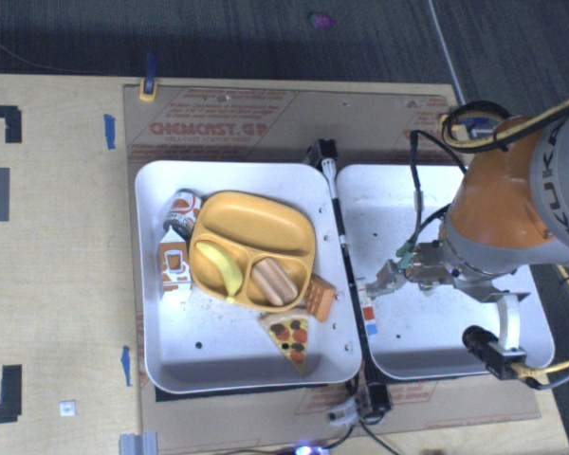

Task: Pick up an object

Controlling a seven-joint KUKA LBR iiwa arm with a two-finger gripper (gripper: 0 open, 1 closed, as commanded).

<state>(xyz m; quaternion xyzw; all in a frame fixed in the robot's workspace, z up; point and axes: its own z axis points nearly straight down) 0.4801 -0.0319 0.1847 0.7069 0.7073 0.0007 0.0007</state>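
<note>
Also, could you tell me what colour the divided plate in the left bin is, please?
The divided plate is yellow-orange, plainly seen in the camera view looking down on the left bin.

Plywood bench (dark carpet beyond)

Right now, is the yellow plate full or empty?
Partly full: the plate holds a banana and a hot dog; its big section is bare.
</note>
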